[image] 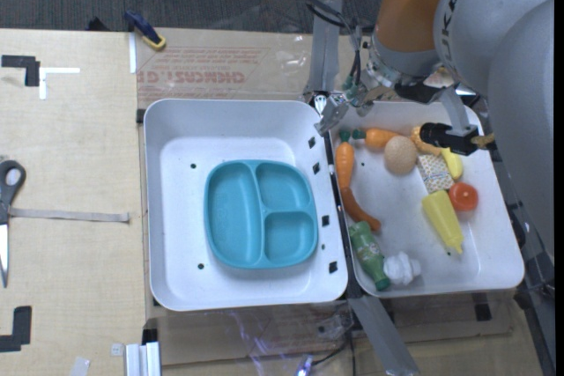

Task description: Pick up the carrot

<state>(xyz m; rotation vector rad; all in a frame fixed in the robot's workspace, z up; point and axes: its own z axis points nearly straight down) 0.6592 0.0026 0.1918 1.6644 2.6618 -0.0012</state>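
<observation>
The small orange carrot [344,161] lies against the left wall of the right white bin [493,273], just below the metal two-finger gripper [333,112]. Can't tell how its jaws are set.

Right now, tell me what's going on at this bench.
A grey robot arm reaches in from the right, its gripper hanging over the upper left corner of the right bin. It holds nothing. The carrot it is meant to pick up lies just below the gripper along that bin's left wall, among other toy food. The left bin holds a blue divided tray.
</observation>
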